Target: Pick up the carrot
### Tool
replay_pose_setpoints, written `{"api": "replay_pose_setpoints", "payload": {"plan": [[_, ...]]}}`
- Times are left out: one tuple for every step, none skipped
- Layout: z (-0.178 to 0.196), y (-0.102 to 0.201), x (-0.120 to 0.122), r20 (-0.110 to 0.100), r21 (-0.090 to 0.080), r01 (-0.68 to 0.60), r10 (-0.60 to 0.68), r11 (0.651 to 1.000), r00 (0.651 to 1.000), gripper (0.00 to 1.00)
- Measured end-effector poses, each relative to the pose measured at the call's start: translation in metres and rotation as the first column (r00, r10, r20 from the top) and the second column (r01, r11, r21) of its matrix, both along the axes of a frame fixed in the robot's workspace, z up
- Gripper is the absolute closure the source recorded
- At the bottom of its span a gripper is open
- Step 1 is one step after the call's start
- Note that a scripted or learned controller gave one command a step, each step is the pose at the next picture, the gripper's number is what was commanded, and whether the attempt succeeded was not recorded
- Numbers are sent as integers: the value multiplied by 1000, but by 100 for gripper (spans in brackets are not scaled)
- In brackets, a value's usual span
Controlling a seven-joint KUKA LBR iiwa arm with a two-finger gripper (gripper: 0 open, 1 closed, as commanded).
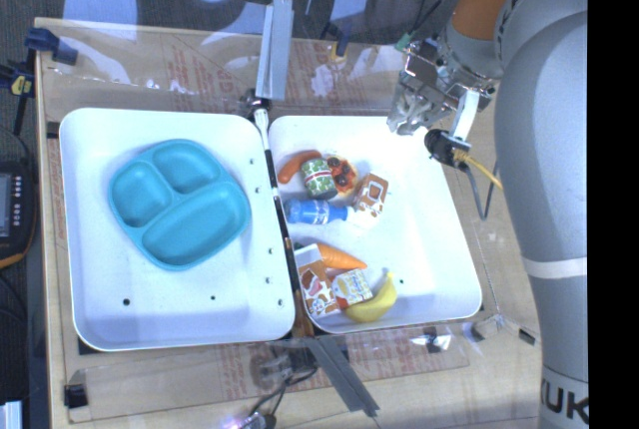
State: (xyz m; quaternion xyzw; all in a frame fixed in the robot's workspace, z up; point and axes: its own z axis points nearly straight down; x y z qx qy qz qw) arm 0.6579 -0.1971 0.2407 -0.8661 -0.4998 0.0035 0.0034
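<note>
The carrot (341,257), orange and tapered, lies in the right bin (439,247) toward the bin's seven o'clock corner, its pointed end aimed to three o'clock. It sits on top of a small printed carton (318,285) and touches a second flat packet (353,288); a yellow banana (375,302) curves just beside them at the carrot's five o'clock. Near the bin's centre, at the carrot's twelve o'clock, a blue bottle (315,212) lies on its side. Above that, a cluster holds an orange sausage-shaped item (295,165), a green and red can (319,178), a dark round toy (344,174) and a small red and white box (370,196), all close together or touching. The left bin (90,217) holds a blue divided plate (180,203) with three compartments. The gripper (411,123) hangs over the right bin's one o'clock corner, well apart from the carrot, on a grey arm (544,78) with an orange band that reaches in from three o'clock. The fingers point downward with nothing visible between them; how far apart they stand cannot be told from this angle
</note>
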Motion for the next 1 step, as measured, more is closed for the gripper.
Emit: {"api": "replay_pose_setpoints", "payload": {"plan": [[9, 3, 1, -3, 0, -13, 13, 1000, 1000, 100]]}}
